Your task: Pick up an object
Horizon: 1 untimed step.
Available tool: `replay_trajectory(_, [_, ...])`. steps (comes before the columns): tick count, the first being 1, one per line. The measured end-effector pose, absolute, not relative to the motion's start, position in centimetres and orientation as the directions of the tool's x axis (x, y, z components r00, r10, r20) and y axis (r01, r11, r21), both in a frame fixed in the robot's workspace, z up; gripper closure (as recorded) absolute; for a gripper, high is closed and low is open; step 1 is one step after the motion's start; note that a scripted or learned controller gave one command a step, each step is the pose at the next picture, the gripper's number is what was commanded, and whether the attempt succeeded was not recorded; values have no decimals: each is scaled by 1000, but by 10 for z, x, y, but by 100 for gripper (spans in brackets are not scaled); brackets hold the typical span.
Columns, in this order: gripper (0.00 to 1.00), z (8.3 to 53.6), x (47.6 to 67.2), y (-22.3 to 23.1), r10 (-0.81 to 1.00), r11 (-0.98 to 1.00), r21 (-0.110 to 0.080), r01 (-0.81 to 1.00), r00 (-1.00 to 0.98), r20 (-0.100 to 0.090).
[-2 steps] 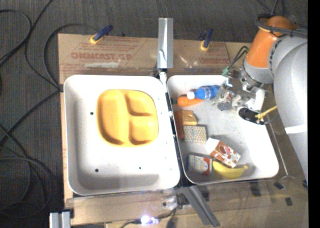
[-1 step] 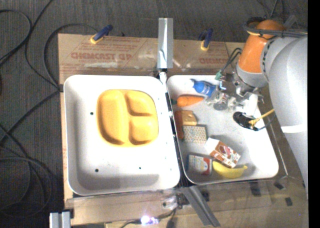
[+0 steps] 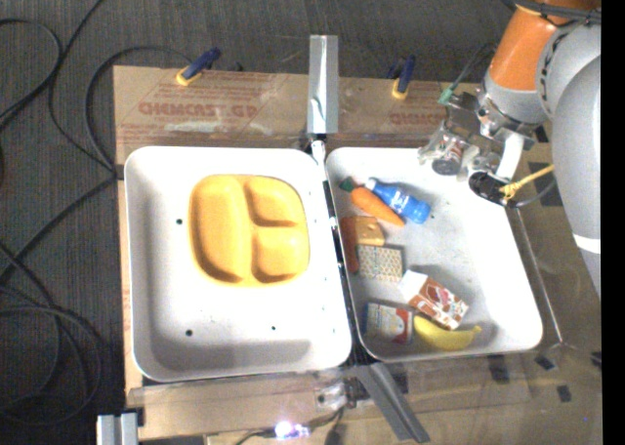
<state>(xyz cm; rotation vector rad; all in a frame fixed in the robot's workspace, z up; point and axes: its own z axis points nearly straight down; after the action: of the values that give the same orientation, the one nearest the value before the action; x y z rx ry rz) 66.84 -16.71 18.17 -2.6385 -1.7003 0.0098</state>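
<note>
Nearest the camera, at the front edge of the right bin [image 3: 527,321]: a banana [image 3: 447,335] lying flat, curved. Just left of it a small blue-and-red carton [image 3: 388,320]. Touching the banana's upper side, a red-and-white snack packet [image 3: 438,302], tilted.

Mid bin, along the left wall: a waffle-pattern square [image 3: 380,262], and just behind it a brown bread-like block [image 3: 368,231], the two touching or nearly so. A thin dark red strip [image 3: 349,243] sits beside them against the bin wall.

Further back: a carrot [image 3: 376,204] lying at a slant, with a blue bottle [image 3: 401,201] with a red cap right beside it, touching along their lengths. Both point towards the bin's back-left corner.

Left bin [image 3: 156,238] holds a yellow divided tray [image 3: 250,228], three compartments, sitting roughly centre, slightly towards the back.

Far end: gripper [image 3: 454,152] hovers at the back-right corner of the right bin, above its rim. Nothing between its fingers that can be made out; whether they are spread or closed, cannot tell, too blurred. Grey arm with orange band [image 3: 522,43] comes in from the right. All the objects lie left of and nearer than the gripper; the blue bottle is the closest one, near but apart. Banana and packets well apart from it.

Behind the bins: cardboard sheet [image 3: 225,111] on the bench, held by two blue-and-yellow clamps [image 3: 198,65], and an upright metal post [image 3: 323,87] between the bins.
</note>
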Motion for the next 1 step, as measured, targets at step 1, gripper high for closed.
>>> replay_trajectory(1, [100,195,642,-172,861,-509,-9,861,509,-3])
